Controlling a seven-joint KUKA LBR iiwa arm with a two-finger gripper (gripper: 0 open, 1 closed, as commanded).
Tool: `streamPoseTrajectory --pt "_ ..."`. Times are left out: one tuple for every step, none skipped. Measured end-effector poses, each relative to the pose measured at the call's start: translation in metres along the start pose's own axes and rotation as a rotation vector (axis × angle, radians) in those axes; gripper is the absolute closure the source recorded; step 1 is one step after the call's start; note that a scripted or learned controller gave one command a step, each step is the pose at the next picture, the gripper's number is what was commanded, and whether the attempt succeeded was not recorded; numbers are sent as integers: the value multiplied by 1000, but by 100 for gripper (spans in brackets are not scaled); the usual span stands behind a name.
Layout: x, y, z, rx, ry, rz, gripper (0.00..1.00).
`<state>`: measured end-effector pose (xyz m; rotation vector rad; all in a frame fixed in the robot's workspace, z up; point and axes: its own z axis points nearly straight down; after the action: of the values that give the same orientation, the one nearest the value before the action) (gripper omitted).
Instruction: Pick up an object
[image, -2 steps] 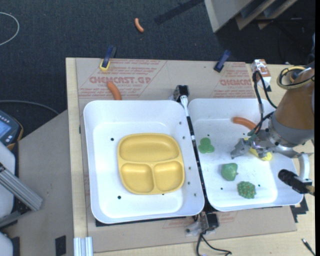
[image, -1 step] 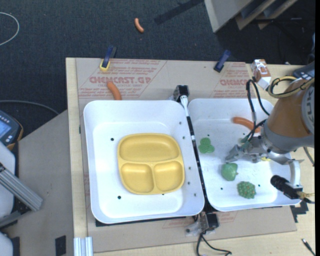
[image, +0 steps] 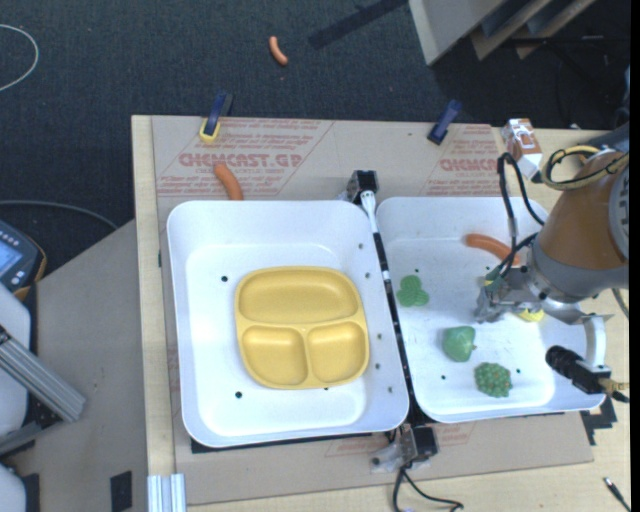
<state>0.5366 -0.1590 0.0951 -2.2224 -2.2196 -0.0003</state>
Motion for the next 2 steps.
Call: streamPoseTrajectory --pt "4 2 -63 -7 -3 -3 100" --pt "1 4 -107 -8 -3 -2 100"
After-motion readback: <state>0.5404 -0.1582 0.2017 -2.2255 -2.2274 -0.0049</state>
